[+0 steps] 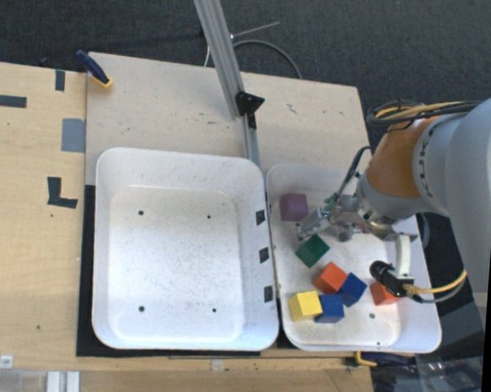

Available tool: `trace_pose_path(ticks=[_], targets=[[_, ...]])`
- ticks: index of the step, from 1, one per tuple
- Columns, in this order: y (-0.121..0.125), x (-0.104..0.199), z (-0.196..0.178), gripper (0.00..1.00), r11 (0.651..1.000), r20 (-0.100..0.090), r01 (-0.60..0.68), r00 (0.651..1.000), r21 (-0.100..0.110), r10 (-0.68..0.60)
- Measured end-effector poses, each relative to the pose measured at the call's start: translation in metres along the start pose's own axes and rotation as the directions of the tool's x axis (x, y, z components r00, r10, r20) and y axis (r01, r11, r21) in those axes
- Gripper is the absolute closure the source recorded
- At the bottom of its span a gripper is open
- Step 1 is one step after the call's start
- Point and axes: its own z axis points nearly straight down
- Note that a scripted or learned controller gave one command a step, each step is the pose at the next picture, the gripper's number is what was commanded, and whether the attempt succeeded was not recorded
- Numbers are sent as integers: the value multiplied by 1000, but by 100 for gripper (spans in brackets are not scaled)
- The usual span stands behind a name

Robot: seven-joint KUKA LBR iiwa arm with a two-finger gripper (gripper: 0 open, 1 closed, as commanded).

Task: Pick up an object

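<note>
The bench [24, 216] carries two white bins: the right bin [417, 331] beneath the tool [326, 225], the left bin [180, 165] beside it.

The arm [464, 157] was a thick, rounded body of smooth light grey, its outer shell curved and free of visible markings. A broad orange band [396, 165] ringed it just above the wrist, glossy and barrel-shaped. Below the band sat a grey wrist flange carrying the pincer [324, 222], a small assembly of dull metal parts with dark fittings and a spot of teal. Black and yellow cables [404, 110] looped beside the upper arm. A further yellow cable [446, 287] ran to a black connector [387, 274] beside a white bracket [404, 252].
</note>
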Motion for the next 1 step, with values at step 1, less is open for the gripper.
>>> trace_pose_path(ticks=[1], targets=[[-1,1,-10,100,1000,-1,2,1000,3,-2]])
